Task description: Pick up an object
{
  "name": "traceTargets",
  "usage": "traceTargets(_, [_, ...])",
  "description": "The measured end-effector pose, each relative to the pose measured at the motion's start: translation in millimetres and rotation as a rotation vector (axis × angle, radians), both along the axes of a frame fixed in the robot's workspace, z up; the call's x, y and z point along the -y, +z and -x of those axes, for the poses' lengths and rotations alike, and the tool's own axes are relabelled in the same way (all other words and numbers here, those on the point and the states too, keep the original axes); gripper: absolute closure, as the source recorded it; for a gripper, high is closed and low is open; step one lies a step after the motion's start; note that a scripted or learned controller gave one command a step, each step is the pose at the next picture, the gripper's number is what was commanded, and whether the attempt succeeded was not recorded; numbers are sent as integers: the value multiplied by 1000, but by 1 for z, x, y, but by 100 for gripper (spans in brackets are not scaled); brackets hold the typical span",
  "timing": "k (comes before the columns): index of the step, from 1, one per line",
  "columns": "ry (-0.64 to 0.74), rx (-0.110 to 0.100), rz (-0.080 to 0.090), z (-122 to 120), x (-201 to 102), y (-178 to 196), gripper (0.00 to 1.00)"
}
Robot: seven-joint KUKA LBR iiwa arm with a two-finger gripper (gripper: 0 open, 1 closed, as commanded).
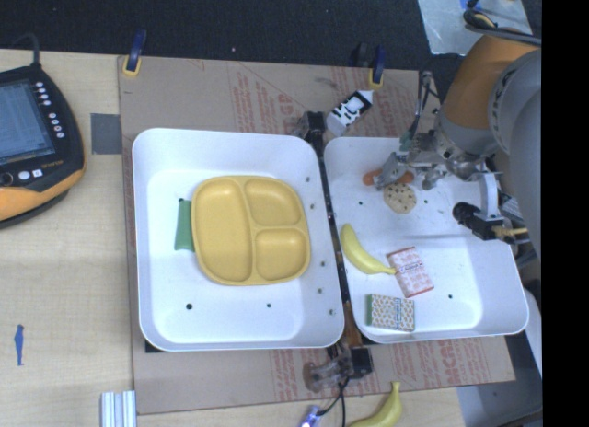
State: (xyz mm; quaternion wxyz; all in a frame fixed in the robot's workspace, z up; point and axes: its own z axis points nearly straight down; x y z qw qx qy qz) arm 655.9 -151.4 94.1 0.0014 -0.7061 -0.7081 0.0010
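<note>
The right bin (497,315) holds a round tan cookie-like piece (399,199), a small orange item (370,178), a yellow banana (362,251), a red-and-white packet (410,271) and a green patterned packet (391,313). My gripper (410,170) hangs low over the far part of this bin, right above the cookie-like piece and just right of the orange item. Nothing can be seen held in it. The arm's grey body and orange band (483,71) fill the upper right.
In the left bin (156,315) a yellow divided plate (250,229) lies over a green item (183,225). A teach pendant (32,140) sits on the bench at far left. A second banana (386,409) lies outside the bins at the front. A black-and-white object (349,110) sits behind the bins.
</note>
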Motion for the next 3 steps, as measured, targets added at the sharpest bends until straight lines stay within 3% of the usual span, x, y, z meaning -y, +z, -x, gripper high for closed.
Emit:
traceTargets(1, [0,3,1,-1,28,-2,0])
traceTargets(2, [2,-2,1,65,-14,-3,0])
traceTargets(3, [1,1,0,7,-39,16,0])
